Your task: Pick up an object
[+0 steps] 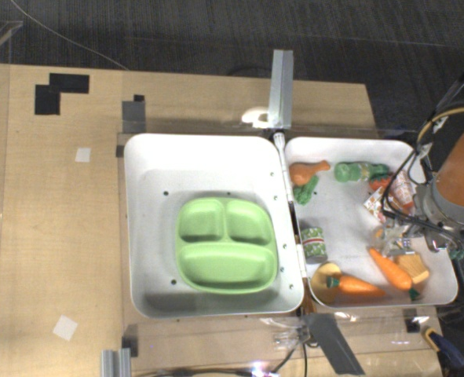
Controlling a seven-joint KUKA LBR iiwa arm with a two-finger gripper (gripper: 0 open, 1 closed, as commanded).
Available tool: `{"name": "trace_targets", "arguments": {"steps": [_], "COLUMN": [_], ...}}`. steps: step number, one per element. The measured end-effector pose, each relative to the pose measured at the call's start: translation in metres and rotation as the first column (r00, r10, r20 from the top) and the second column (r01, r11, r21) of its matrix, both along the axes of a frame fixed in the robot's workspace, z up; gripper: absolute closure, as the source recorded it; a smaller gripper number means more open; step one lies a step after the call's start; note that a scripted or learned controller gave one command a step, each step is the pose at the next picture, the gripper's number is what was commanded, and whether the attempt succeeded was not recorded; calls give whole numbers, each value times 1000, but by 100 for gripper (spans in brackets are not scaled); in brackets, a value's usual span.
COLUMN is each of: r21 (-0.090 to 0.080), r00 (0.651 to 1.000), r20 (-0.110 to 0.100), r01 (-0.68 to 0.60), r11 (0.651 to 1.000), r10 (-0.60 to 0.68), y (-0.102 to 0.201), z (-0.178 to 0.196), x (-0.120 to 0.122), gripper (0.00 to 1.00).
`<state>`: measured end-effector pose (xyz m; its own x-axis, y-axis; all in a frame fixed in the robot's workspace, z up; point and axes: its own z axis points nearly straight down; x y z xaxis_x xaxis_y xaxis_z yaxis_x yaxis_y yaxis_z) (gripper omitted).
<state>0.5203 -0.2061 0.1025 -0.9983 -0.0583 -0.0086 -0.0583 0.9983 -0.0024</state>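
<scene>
Reach step: the gripper [394, 242] hangs low at the frame's right over a carrot [391, 269], its spread unclear; next it must close on 1 item

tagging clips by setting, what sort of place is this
Probably a robot lab bench set up for picking trials, not a kitchen: two white bins side by side on a wooden bench, toy food such as a carrot in one, a green tray in the other, and the arm reaching in.
</scene>
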Motion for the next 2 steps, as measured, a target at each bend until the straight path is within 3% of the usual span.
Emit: {"name": "trace_targets", "arguments": {"steps": [1, 2], "r21": [1, -1], "r00": [1000, 1000], "r20": [0, 9], "r01": [-2, 20], "r11": [1000, 1000], "r10": [2, -20], "y": [1, 2], "z": [0, -12], "x": [0, -11], "gripper": [0, 0]}}
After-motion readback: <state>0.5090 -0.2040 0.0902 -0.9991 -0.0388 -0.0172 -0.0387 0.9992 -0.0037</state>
